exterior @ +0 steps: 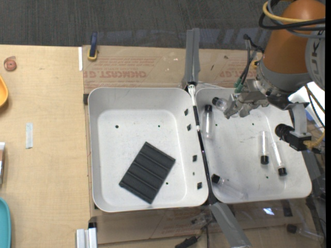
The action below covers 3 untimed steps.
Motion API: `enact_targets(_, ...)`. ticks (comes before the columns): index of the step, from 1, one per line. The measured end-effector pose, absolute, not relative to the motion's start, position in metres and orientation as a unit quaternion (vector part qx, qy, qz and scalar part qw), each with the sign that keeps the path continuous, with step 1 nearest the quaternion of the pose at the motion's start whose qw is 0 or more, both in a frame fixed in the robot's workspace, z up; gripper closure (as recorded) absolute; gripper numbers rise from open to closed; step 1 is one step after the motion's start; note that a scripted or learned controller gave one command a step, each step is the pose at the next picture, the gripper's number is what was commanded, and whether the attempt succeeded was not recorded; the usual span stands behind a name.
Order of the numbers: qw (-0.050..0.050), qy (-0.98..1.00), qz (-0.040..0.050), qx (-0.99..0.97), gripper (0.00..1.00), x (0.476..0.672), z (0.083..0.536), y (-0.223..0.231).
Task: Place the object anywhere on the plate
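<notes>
the black ribbed plate [148, 171] lies flat in the left bin [103, 138], turned at a slant, toward 6 o'clock of that bin. in the right bin [305, 185] there are clear tubes with black caps: one tube [207, 122] along the left wall at 9 o'clock, a pair of tubes [271, 154] near 4 o'clock, and one small tube [220, 181] at 7 o'clock. the gripper [234, 107] is low over the right bin near 11 o'clock, just beside another small tube [219, 103]. i cannot tell if the jaws are wide or narrow, or if they hold something
</notes>
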State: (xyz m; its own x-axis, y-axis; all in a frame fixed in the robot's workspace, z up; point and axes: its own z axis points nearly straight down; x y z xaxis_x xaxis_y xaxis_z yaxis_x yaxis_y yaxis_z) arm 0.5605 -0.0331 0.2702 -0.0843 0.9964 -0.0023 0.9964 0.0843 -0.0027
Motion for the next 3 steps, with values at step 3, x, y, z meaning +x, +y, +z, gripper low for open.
enact_targets(3, -0.001, -0.929, 0.0005, -0.369, 1.0, 0.66, 0.337, 0.131)
